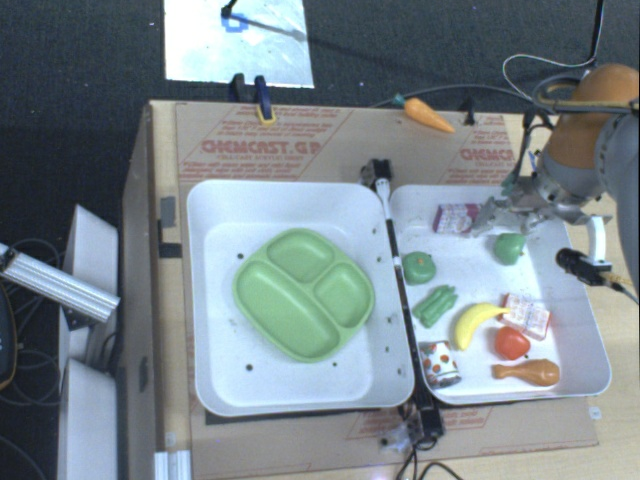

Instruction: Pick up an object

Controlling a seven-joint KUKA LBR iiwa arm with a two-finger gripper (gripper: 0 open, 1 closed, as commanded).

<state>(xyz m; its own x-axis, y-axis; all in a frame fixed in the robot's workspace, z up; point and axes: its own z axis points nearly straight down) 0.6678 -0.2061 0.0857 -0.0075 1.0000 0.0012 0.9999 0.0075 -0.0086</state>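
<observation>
Dark carpet surrounds your worktop [300, 143], which carries a left bin [215, 268] holding a green divided plate [303, 293] and a right bin [590, 353] of toy food. Your arm [585, 138] reaches over the right bin's far end; the hand [515, 208] hangs just above a green round fruit [509, 248], near a pink packet [456, 218]. You cannot tell its grip state. Judged step: approach. Next, descend squarely over the fruit.

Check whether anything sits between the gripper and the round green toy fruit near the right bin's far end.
Nothing visible does. The gripper hangs just above the round green toy fruit in the right white bin. The nearest neighbour, a pink-and-white packet, lies off to the side.
</observation>
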